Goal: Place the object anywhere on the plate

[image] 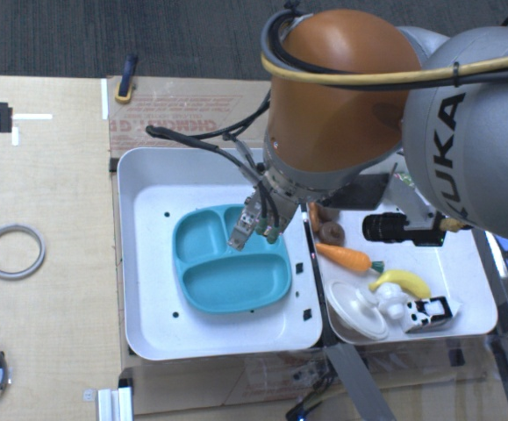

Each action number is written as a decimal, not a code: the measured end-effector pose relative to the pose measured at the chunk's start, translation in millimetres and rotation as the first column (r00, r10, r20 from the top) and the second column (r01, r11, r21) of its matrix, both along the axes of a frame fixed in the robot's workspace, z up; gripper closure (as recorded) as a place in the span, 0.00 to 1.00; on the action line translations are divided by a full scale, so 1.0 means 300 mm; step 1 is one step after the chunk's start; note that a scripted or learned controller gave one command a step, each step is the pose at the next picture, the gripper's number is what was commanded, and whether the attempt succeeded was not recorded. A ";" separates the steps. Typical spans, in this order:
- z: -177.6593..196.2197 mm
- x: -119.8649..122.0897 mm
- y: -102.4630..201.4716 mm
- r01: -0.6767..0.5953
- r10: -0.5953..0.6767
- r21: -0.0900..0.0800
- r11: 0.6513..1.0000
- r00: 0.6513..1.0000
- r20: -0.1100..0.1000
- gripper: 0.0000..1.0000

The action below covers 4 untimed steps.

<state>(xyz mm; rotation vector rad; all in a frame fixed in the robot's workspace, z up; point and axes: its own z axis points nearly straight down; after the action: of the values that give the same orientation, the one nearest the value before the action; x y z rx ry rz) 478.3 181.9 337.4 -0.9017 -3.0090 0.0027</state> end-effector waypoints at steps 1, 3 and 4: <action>0.149 0.003 -0.082 -0.304 0.304 0.000 0.953 0.953 0.004 1.00; 0.096 0.002 -0.142 -0.524 0.524 0.000 0.852 0.852 0.002 1.00; 0.198 0.210 -0.141 -0.710 0.710 -0.001 0.705 0.705 0.004 1.00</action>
<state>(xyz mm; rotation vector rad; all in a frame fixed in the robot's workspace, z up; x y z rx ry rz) 541.4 139.8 396.9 0.3244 -3.1288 -0.0006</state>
